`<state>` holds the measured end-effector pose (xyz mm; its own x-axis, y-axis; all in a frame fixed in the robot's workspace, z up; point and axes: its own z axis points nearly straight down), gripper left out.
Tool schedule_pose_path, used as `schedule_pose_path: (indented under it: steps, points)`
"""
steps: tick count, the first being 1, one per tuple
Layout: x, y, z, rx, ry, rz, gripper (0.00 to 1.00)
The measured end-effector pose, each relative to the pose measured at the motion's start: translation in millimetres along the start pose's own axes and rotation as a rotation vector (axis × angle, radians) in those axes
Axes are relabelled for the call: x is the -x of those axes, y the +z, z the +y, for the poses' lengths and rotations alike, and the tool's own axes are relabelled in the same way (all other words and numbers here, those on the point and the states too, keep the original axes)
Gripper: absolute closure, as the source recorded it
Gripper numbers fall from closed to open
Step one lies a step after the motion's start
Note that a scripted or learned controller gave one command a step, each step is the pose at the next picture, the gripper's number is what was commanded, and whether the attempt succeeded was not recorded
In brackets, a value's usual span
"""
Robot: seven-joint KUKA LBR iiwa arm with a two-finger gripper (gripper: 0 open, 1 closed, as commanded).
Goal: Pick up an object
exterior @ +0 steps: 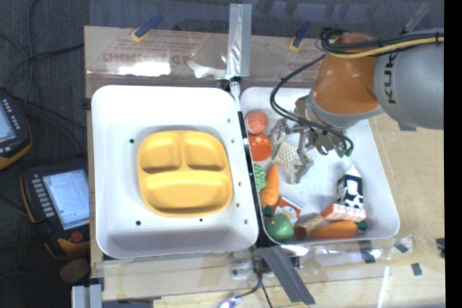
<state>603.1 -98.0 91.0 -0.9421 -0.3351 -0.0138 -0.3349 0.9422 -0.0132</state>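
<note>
A: Is there any writing to read?

B: On the grey arm (415,79) I see dark letters, "KU", cut by the edge. The cardboard under the bins has faded reddish print, too faint to read.

A: What is in the containers?

B: The left bin (115,119) holds a yellow tray (185,171) with three compartments; it looks like smooth plastic with rounded corners. The right bin (379,177) holds toy food: a red-orange round piece (257,120) at the top left, an orange piece (260,148) just below it, a carrot (271,185), a green round fruit (280,226), a long orange vegetable (333,230) and a small carton with black and white cow spots (351,192).

A: And the tool?

B: The tool (297,148) hangs over the upper middle of the right bin, and a pale netted or perforated object (289,155) sits directly at its fingers. Whether they are closed on it, I cannot tell.

A: The tabletop?

B: The tabletop (404,148) is beige beside the right bin.
</note>
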Motion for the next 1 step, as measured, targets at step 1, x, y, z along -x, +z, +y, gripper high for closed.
schedule_pose_path:
  steps: [1]
  points:
    - [-79.6,-1.6,19.3,0.006,0.05,0.0,0.0]
